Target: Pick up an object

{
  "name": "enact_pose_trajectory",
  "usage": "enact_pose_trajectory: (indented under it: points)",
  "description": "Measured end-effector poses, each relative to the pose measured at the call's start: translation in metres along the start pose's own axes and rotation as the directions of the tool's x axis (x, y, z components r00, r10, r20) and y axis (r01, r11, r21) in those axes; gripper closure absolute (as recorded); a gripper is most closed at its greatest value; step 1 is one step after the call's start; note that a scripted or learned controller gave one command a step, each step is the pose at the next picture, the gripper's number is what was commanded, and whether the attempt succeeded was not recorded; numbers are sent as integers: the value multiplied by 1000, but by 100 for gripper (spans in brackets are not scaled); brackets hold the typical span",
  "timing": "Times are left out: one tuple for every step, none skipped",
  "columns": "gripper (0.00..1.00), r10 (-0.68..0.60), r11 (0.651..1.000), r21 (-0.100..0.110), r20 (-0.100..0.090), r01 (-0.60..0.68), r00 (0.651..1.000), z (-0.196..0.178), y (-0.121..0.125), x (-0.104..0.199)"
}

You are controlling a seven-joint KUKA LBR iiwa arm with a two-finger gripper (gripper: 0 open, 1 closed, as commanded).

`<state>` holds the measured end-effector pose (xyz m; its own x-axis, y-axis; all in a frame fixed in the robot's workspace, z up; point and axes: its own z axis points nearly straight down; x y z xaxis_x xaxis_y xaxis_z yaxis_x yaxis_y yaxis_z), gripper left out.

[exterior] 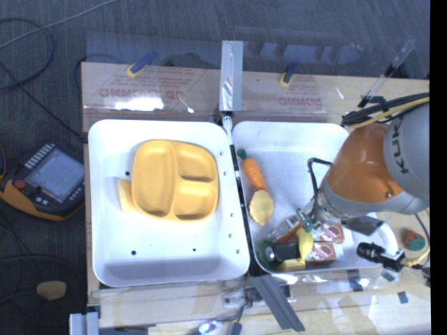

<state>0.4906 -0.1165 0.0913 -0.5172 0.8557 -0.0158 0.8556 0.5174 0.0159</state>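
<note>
Robot arm lowers its hand point(307, 223) into the cluttered near corner of the right bin point(279, 145).

The hand sits among a heap of small toy foods: a yellow banana-like piece point(305, 243), a dark item point(283, 251) and red-and-white packets point(327, 243); whether it is wide, narrow or gripping cannot be told under the wrist. Such pieces look light, stiff and smooth, likely to slip, so a grasp across the narrow middle seems best. A carrot point(253, 174) and a pale lumpy piece point(261, 206) lie apart on bare floor, with more room. The left bin point(105, 257) carries a yellow divided tray point(173, 179).
</note>
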Motion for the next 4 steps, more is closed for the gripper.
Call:
enact_pose_trajectory:
  points:
    - [100,0,1000,-4,-6,0,1000,-10,2,1]
    - [100,435,901,13,-6,-435,901,1,46,-30]
    - [100,565,825,25,-2,-565,825,-15,74,-47]
    - [0,565,825,25,-1,-565,825,-15,74,-47]
